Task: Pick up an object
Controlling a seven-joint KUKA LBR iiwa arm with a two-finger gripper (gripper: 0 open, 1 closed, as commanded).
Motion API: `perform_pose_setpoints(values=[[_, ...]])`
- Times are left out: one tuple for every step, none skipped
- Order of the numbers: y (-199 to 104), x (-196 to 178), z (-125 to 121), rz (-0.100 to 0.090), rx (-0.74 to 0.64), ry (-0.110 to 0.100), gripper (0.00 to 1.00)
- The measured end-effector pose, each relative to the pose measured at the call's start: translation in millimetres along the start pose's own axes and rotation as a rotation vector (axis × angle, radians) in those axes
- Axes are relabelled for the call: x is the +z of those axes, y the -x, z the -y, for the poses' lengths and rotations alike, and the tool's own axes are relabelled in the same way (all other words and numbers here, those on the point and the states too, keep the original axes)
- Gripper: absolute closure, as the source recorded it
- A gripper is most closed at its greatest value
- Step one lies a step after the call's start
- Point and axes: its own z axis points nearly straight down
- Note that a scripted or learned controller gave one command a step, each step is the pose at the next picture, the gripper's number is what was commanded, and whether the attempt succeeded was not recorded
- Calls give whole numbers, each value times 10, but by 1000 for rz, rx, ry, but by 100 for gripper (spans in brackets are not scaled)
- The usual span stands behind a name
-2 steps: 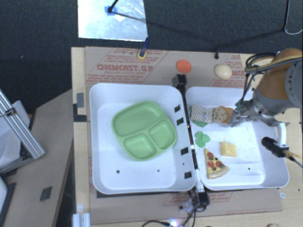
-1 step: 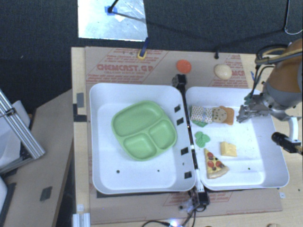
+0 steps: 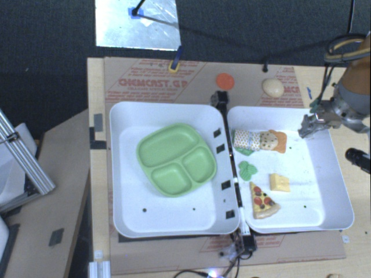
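Note:
The right bin holds several toy foods: a pizza slice near the front, a yellow cheese block, a small green leafy piece, and a wrapped sandwich-like item with an orange edge at the back left. My gripper hangs over the right bin's back right part, well to the right of the sandwich item, with nothing seen between its tips. The arm reaches in from the right edge.
The left bin holds a green divided plate. Behind the bins on the cardboard lie an orange disc and a beige egg-like object. A metal sheet lies farther back.

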Motion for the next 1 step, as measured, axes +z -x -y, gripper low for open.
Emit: perform_pose_setpoints(values=[[1, -151, -13, -1, 0, -4, 100]])
